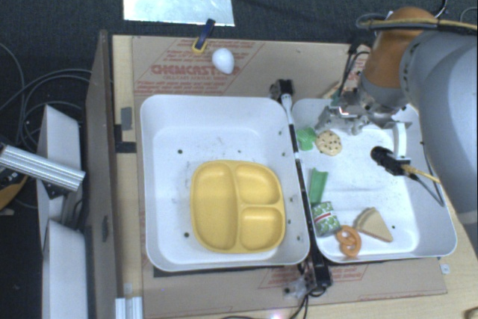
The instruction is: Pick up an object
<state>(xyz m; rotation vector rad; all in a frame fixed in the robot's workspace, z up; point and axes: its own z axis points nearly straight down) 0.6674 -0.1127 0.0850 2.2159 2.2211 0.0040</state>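
Yellow plate [237, 205]: three compartments, lying flat in the left bin [160, 160], toward its near side.
Hand [340, 117]: over the far left corner of the right bin [429, 235], just beside the cookie; I cannot tell whether it is spread or pressed together.
Cookie [328, 143]: on the right bin's floor, close to a green piece [305, 137] by the dividing wall.
Green block [318, 185]: against the same wall, mid-bin.
Packet [326, 219]: green, white and red, nearer than the block.
Pretzel [348, 240]: near edge, beside the bread wedge [373, 225].
White ball [222, 60]: on the cardboard surface [246, 60] beyond the bins.
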